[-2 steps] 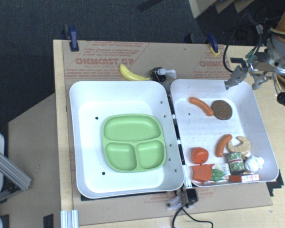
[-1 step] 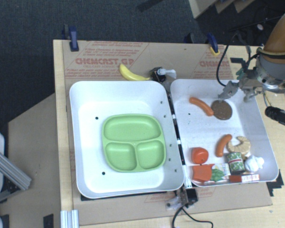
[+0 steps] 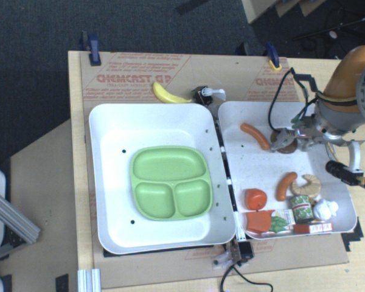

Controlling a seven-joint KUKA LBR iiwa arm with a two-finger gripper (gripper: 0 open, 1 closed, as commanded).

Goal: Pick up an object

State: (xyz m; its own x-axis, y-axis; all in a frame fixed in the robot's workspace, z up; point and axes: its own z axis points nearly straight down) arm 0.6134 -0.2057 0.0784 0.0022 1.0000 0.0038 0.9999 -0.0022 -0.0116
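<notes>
Nothing is being carried yet; the reaching step is being done. The end effector [image 3: 286, 142] is being held low in the right bin [image 3: 234, 117], near that bin's back edge. How far it is open cannot be told, and nothing is being seen in it. A long orange sausage [image 3: 256, 135] is lying just beside it, toward the bin's back left corner. This is being judged the likely thing to pick. Next, the end effector is probably needing to be lined up over the sausage and lowered.

More toy food, such as a red tomato [image 3: 255, 198], is lying near the front edge. A green plate [image 3: 170, 182] is sitting in the left bin [image 3: 109, 132]. A banana [image 3: 169, 94] is lying on the counter [image 3: 79, 163] behind it. Dark carpet is lying behind the counter.
</notes>
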